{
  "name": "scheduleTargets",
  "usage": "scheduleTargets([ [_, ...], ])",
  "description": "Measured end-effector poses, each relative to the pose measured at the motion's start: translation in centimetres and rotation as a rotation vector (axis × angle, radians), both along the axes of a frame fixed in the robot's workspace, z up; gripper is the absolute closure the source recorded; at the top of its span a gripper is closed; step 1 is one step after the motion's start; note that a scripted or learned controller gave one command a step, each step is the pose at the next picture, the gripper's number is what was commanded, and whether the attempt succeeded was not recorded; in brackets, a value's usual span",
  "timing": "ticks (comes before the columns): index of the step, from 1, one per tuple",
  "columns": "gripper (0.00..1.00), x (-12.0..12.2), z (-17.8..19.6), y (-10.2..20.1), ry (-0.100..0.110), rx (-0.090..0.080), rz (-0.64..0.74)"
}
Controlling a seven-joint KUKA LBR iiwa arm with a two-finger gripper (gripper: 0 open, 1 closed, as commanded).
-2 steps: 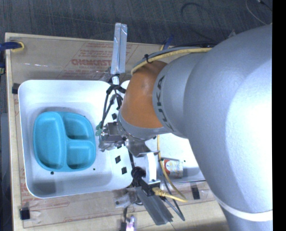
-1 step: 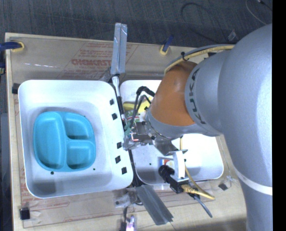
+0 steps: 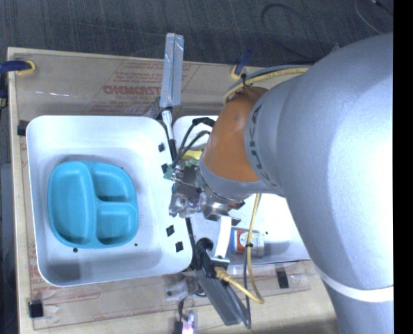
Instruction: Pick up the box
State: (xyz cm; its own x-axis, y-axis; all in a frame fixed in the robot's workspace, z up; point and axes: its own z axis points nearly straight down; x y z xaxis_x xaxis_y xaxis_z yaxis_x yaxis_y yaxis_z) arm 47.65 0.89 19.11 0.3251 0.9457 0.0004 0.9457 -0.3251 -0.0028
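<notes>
Camera view: box (image 3: 247, 242) lies just beside gripper (image 3: 185, 202).

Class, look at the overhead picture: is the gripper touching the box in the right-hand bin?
Cannot tell. In the camera view the gripper hangs by the box, but the arm's wrist covers where they would meet, so neither contact nor gap shows.

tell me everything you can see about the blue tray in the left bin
The blue tray is a light turquoise, plastic-looking dish with rounded corners and three compartments: one long section along its left side and two smaller ones stacked on its right. It lies flat and upright on the floor of the left white bin, toward the bin's left half, slightly rotated. Its compartments look bare. It stands apart from the arm.
</notes>
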Motion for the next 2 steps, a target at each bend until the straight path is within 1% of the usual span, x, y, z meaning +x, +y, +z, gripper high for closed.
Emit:
scheduleTargets([
  [2, 1.0, 0.1, 1.78, 0.27, 0.009, 0.002, 0.018],
])
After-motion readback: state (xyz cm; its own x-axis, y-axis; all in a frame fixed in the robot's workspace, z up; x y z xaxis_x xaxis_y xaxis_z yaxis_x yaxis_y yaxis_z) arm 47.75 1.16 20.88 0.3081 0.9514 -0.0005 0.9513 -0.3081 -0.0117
